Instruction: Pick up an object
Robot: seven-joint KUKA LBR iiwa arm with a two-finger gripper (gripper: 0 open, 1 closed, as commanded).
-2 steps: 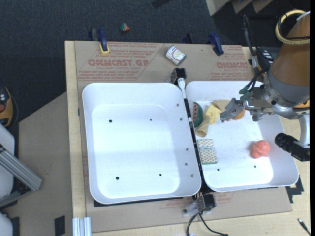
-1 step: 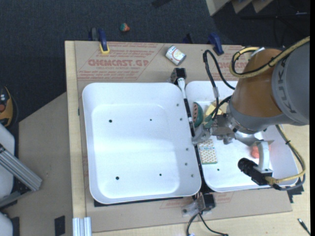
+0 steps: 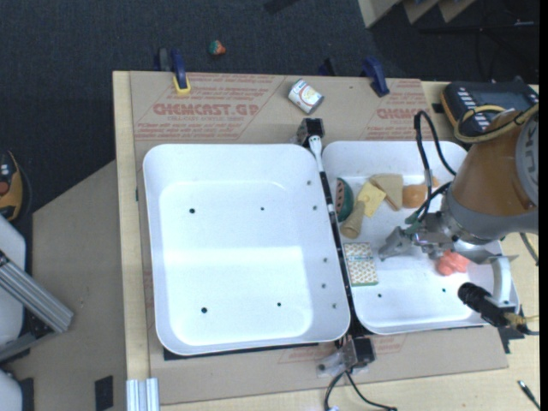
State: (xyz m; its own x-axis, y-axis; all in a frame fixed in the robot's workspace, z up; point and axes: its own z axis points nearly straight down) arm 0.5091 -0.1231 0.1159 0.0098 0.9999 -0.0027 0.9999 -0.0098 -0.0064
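From my remote seat I look down at a slant on a wooden bench [image 3: 128, 229] bearing two shallow white bins side by side. The left bin [image 3: 240, 247] shows bare white floor with a few small dark holes. The right bin [image 3: 402, 311] holds a cluster of small things, and the grey arm with its orange band [image 3: 497, 182] reaches over it from the right. The gripper [image 3: 401, 242] sits low over the middle of the right bin, pointing left; I cannot tell how it is set, since the tip is too small and dark to read. Just left of the tip, near the bin's left wall, lies a patterned square pad [image 3: 360, 264]. Above it sit a tan cylinder [image 3: 351, 224], a yellow wedge [image 3: 372, 198], a tan block [image 3: 390, 187] and an orange piece [image 3: 414, 195], all apart from the gripper. A pink object [image 3: 451, 264] lies just beside the wrist, on its right. On the bench behind the bins rests a small white box [image 3: 305, 96]
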